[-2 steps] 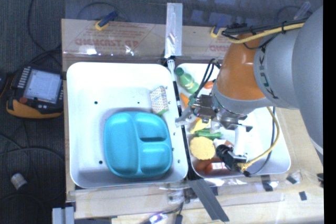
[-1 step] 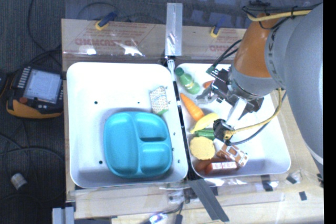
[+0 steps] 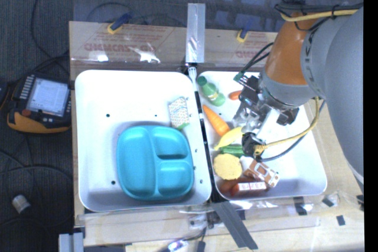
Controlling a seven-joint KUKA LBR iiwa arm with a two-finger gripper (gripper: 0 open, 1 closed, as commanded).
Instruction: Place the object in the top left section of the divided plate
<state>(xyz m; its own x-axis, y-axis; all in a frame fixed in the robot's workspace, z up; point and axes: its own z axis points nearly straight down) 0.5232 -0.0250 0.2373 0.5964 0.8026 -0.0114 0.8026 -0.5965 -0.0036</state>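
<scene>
Left of the bench, a handheld control unit (image 3: 38,103) lies on the carpet, well apart from the bins.

The left bin (image 3: 106,97) has open floor across its upper and left parts. The blue divided plate (image 3: 153,162) sits at lower centre, its right edge near the wall shared with the other bin. A small speckled packet (image 3: 179,112) lies just above the plate, against that wall.

The right bin (image 3: 304,171) is crowded along its left side:
- a green toy (image 3: 209,91) at the top;
- a carrot (image 3: 215,121) lying on a slant below it;
- a yellow banana-like piece (image 3: 229,138);
- a round yellow piece (image 3: 227,167);
- a brown packet (image 3: 261,172) at lower centre.

Its lower right floor is bare. Which piece is the task's object cannot be told.

The tool (image 3: 248,121) hangs over the middle of the right bin, just right of the carrot. Whether it is spread or pressed together cannot be told. The arm (image 3: 292,62) enters from the upper right and slopes down and to the left.
</scene>
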